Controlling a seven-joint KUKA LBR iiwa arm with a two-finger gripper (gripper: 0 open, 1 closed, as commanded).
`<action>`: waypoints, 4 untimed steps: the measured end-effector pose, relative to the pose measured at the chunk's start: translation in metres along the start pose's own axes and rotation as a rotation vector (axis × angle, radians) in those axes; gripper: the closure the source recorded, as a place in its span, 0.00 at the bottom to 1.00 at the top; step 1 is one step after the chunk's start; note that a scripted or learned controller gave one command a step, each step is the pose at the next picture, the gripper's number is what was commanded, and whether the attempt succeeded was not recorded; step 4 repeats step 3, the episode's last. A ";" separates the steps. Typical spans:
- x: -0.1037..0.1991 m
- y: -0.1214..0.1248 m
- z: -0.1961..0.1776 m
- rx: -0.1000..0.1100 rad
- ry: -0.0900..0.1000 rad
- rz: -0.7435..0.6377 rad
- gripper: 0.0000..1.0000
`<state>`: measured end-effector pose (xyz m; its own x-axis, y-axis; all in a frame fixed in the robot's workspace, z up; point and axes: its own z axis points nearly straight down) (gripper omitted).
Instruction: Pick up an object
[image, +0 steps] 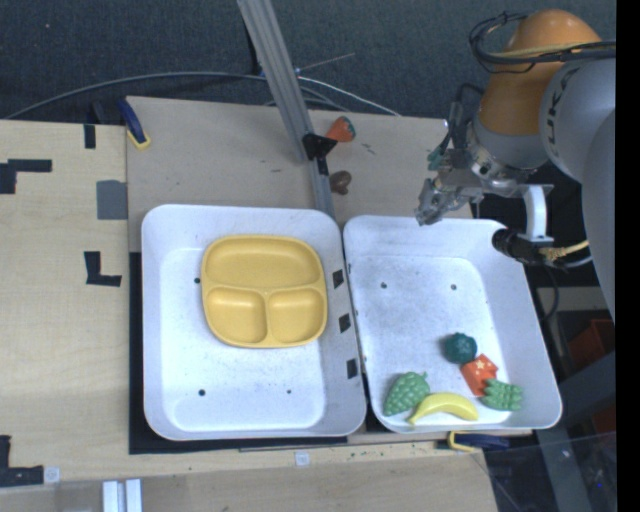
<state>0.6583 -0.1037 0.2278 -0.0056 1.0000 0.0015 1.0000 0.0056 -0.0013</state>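
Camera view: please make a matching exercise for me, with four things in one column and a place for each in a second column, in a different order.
Things:
1. yellow divided plate
2. toy banana
3. gripper
4. dark teal ball

Places:
A. above the far rim of the right bin
B. in the left bin
C. right bin, just beyond the red toy
D. at the near rim of the right bin

Pairs: 1-B, 2-D, 3-A, 4-C
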 end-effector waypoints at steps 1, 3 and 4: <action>0.047 -0.007 0.008 0.002 0.000 0.000 1.00; 0.150 -0.021 0.016 0.001 0.000 -0.002 1.00; 0.150 -0.021 0.016 0.001 0.000 -0.002 1.00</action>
